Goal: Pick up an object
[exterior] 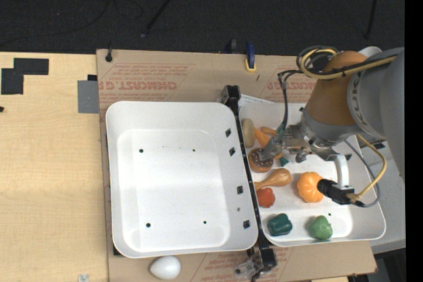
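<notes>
Smooth white egg point(164, 267), glossy green pepper point(279, 224), gripper point(268, 156) over brown doughnut point(262, 162)

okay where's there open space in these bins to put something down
The left bin offers its whole white floor, bordered by its rim and the black divider. The right bin is crowded: gripper, orange fruit, red piece and two green pieces fill it.

White bins point(132, 122), orange pumpkin point(308, 186), red tomato point(266, 197), two green pieces point(279, 224), white egg point(164, 267).

Big grey arm point(377, 99) with a shiny orange band point(334, 92), yellow and black cables point(316, 61) looping on top.
</notes>
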`<state>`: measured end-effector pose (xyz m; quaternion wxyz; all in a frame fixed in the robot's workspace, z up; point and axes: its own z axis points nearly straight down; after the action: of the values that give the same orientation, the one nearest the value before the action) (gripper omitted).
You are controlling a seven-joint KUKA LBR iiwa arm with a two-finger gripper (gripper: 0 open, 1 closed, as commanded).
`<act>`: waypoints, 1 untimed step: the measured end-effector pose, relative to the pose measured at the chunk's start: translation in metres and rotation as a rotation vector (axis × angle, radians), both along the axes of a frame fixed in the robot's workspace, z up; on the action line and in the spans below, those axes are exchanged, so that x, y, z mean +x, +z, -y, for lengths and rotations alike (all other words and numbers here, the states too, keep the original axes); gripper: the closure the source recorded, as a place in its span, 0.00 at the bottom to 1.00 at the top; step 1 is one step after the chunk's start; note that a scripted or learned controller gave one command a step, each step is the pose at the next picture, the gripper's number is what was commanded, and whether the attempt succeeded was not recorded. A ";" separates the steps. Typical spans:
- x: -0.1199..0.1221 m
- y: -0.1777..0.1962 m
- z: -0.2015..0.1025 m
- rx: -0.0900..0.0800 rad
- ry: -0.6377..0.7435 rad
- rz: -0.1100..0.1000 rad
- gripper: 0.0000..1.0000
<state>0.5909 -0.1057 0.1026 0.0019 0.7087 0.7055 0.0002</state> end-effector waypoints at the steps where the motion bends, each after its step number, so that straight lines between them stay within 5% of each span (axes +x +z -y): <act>1: -0.040 -0.007 -0.009 -0.020 -0.013 0.026 0.00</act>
<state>0.5504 -0.0963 0.0954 0.0180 0.7132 0.7007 0.0026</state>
